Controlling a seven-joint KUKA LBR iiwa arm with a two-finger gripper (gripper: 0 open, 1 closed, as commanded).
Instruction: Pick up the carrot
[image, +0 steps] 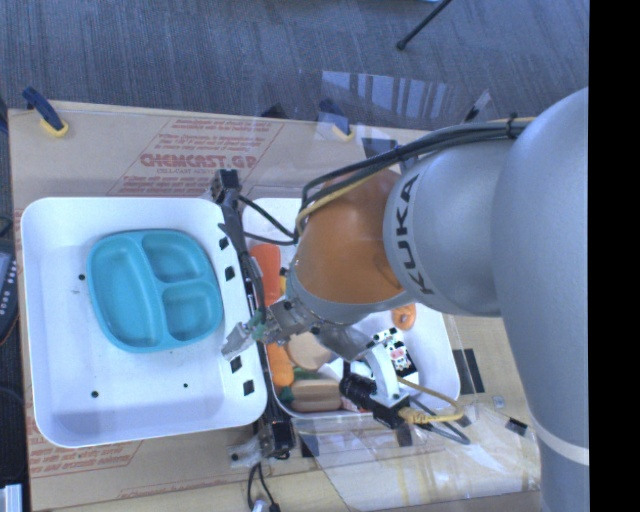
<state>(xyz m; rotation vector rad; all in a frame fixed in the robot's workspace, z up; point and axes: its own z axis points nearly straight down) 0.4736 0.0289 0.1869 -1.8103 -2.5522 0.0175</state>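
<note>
In the left half of the frame I see a white bin (40, 330) holding a blue divided tray (155, 288). Right of centre, the grey arm (500, 220) with its orange band covers most of the second bin (445, 375). The gripper (262, 325) sits low at the wall between the bins; I cannot tell how it is set. The carrot (266, 272) lies against that wall, just above the gripper: an orange piece, upper end visible, the rest hidden. To grasp well, I judge I should centre over its length and keep off the wall. Below it sit a tan round item (307, 351) and a brown one (315, 395).
</note>
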